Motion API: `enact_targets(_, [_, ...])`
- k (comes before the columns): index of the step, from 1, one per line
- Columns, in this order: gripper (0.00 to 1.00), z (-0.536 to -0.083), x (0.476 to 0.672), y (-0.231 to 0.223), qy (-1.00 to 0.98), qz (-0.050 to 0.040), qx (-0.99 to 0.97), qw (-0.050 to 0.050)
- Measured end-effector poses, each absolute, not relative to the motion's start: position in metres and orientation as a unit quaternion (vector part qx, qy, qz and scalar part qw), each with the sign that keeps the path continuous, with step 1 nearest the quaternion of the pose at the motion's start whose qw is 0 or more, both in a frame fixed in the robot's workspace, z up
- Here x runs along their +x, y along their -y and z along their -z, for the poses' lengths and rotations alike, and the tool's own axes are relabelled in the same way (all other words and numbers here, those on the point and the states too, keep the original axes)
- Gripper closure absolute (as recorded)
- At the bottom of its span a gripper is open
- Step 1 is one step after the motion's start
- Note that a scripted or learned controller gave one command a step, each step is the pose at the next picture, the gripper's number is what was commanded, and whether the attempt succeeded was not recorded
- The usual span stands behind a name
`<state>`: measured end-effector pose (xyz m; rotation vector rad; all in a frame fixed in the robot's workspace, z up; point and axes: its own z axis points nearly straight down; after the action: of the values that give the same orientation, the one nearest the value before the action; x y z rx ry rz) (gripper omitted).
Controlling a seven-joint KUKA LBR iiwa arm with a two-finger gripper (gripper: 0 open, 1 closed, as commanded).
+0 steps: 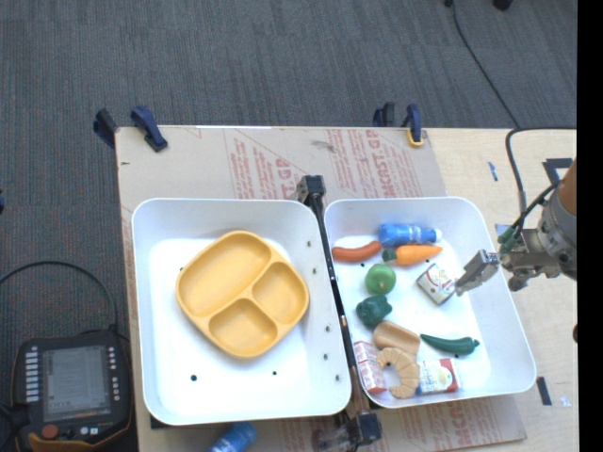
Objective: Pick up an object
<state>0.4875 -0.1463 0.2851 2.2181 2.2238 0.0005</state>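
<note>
Toys fill the right bin [509, 342] on the desk [236, 163]: a blue bottle [407, 234] lies along the far side, with an orange carrot [416, 253] just in front of it and a red sausage [356, 250] to its left. Below these sit a green apple [381, 278] and a dark green broccoli piece [373, 309]. A small carton [436, 283] lies tilted near the middle of the bin's right half. Toward the near side are a tan bread roll [395, 336], a green chili pepper [451, 344], a croissant [402, 371], a red can [368, 367] against the left wall and a flat packet [437, 377] beside the croissant.

The left bin [155, 384] holds a yellow divided plate [243, 293], lying flat and turned at an angle.

The arm comes in from the right, and its gripper [477, 273] hangs over the right bin, just beside the carton on its right. Whether it touches the carton cannot be told. The state of the jaws cannot be told either, since they show as one grey shape from this angle, and nothing is seen between them.

Blue clamps [148, 126] grip the desk's far edge. A handheld control screen [71, 381] rests on the floor at lower left.
</note>
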Motion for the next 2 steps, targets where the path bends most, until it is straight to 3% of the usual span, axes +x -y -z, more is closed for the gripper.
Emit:
enact_targets(1, [0.00, -0.119, 0.485, 0.096, -0.707, 0.0011, 0.707, -0.003])
enact_targets(2, [0.00, -0.087, 0.517, 0.081, -0.707, 0.0005, 0.707, -0.002])
